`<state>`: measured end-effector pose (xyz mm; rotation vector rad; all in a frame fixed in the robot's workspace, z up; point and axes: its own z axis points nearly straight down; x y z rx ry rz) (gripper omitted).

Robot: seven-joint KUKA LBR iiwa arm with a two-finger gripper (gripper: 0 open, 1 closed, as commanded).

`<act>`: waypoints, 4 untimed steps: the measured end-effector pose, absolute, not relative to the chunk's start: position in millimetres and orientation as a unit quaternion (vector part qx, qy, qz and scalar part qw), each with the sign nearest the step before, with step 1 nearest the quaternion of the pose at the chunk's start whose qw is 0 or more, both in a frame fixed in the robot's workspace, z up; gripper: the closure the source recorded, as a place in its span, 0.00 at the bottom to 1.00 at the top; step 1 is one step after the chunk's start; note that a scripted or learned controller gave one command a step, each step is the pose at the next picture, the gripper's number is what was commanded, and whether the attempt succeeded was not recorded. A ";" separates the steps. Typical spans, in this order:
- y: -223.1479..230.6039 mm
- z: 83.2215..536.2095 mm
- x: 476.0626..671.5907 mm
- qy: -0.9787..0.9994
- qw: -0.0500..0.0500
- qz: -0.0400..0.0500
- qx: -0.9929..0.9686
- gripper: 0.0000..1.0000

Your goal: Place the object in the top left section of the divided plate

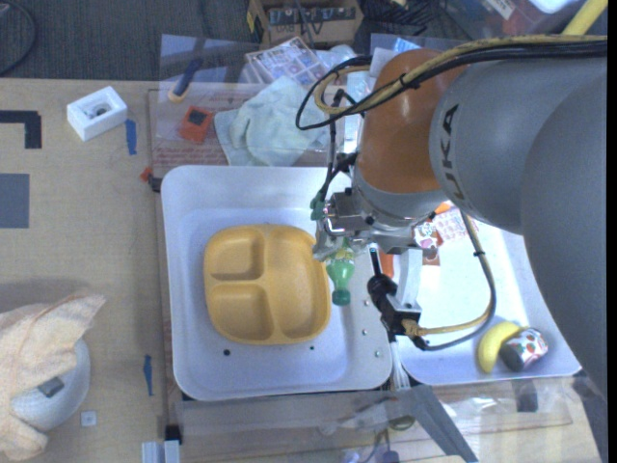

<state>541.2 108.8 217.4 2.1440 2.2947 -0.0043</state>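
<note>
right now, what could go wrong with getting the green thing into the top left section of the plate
The green object hangs under the claw beside the right rim of the yellow plate, over the white bin floor; released here, it would likely miss the plate.
The top left section lies on the far side, so a short move may drop it in the top right one.
How firmly it's held is unclear; it might slip on the way.

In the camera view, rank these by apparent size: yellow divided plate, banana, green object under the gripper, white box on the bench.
1. yellow divided plate, by far the largest.
2-3. white box and banana look alike, so they are not ranked.
4. green object, smallest, though it may be nearer the camera.
</note>
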 end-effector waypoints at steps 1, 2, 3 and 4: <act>169.6 203.9 504.1 0.722 -0.002 -0.004 0.692 1.00; 183.8 226.1 514.6 0.711 0.000 -0.002 0.703 1.00; 202.4 252.1 607.8 0.717 0.000 -0.002 0.697 1.00; 180.3 257.8 555.4 0.756 -0.001 -0.003 0.655 1.00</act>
